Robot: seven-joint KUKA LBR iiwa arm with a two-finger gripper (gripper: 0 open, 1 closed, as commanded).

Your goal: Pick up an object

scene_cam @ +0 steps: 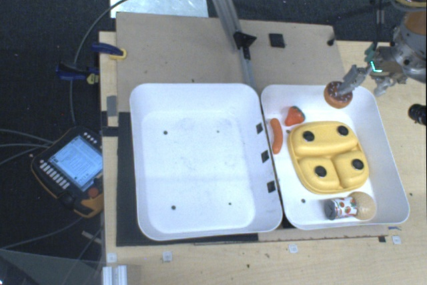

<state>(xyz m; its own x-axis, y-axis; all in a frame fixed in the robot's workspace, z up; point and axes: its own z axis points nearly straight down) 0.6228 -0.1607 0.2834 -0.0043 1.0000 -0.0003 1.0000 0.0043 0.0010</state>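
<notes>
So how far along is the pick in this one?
Nothing looks lifted clear yet. In hand: the pincer is at the far corner of the right white bin, right by a small round brown doughnut-like object; whether it grips it is unclear. Left: a secure lift. The yellow moulded plastic tray, orange carrot-shaped piece and red piece lie untouched in that bin.

Both bins [200, 93] are white. The moulded tray [328, 155] is yellow with three black dots. The carrot-like stick [275, 134] is orange, and the strawberry-like piece [294, 117] is red. The small can [340, 209] is red and white with a grey end. The bench [180, 50] is beige.
</notes>
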